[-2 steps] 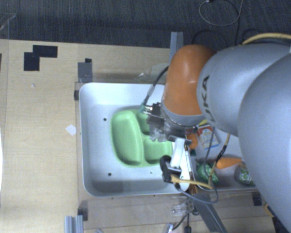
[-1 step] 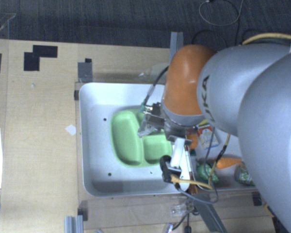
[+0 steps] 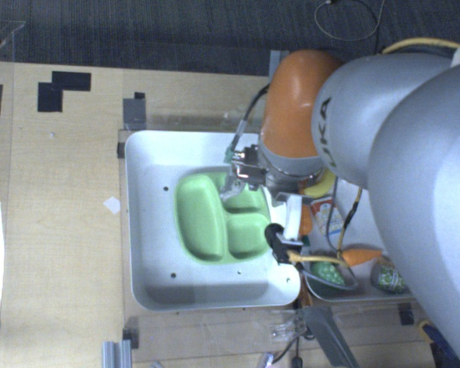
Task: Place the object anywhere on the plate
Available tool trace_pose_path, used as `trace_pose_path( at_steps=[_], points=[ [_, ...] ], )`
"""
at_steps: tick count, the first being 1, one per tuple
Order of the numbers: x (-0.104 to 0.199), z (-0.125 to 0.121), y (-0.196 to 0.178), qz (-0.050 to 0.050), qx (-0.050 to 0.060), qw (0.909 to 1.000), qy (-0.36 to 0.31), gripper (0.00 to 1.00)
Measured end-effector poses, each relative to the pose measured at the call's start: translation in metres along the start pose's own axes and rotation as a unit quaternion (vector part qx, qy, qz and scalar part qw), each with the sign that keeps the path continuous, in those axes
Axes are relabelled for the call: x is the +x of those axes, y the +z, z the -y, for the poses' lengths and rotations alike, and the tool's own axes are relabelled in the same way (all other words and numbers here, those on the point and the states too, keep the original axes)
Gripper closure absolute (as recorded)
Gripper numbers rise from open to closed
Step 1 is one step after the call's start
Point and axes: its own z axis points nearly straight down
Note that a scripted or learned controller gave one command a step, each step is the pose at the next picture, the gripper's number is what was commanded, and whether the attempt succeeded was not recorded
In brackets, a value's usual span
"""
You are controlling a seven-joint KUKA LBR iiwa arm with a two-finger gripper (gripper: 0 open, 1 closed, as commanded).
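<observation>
Now arm (image 3: 383,129) bent low over green plate (image 3: 215,221).

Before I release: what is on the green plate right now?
The green plate shows bare compartments on its left and lower parts. The gripper and arm cover its upper right, so anything there is hidden.

Plate (image 3: 211,221): green, divided into compartments, lying in the left bin (image 3: 149,228).
Arm (image 3: 383,121): grey with an orange band, reaching in from the right over the plate's right side.
End effector (image 3: 238,182): low over the plate's far right compartment.
Right bin: a metal bowl (image 3: 331,276) holding something green, half hidden under the arm.
Tabletop (image 3: 54,205): pale wood.
</observation>
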Motion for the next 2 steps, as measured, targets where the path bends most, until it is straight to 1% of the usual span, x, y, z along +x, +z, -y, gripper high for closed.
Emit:
trace_pose_path(
  at_steps=[1,2],
  points=[
    [0.0007,-0.0012,-0.0111,-0.001,-0.001,1.0000,-0.001,1.00],
    [0.0007,-0.0012,-0.0111,-0.001,-0.001,1.0000,-0.001,0.00]
  ],
)
